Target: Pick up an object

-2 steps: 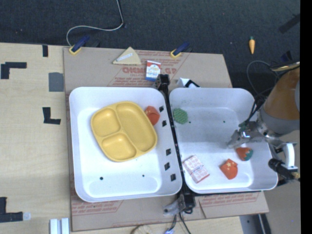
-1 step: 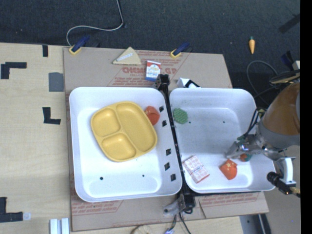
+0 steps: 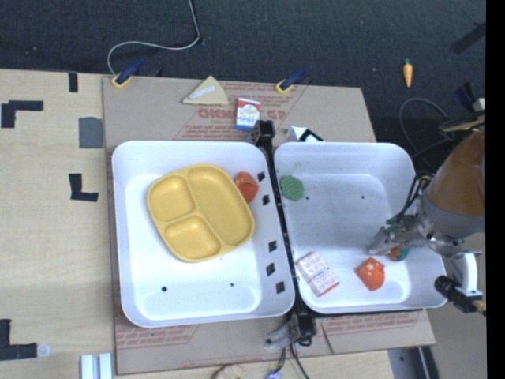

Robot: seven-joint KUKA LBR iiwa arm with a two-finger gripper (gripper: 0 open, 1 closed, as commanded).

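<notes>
Pincer [image 3: 388, 245] of my grey arm hangs low over right shallow white bin [image 3: 347, 158]; whether released or clenched, cannot tell. Small red strawberry-shaped toy [image 3: 370, 274] lies just beside it on bin floor. Pink-patterned flat packet [image 3: 316, 272] near bin's front-left corner. Yellow three-compartment plastic tray [image 3: 200, 211] sits in left white bin [image 3: 130, 235], orange-red toy [image 3: 247, 186] touching its rim.

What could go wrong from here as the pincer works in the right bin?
1. The pincer sits low by the right bin, just above the red object but not over it; closing now would likely miss.
2. The small printed packet lies close to the red object, so a sweep toward it might nudge both.
3. The arm works near the bin's right wall, where a descent could clip the rim.
</notes>
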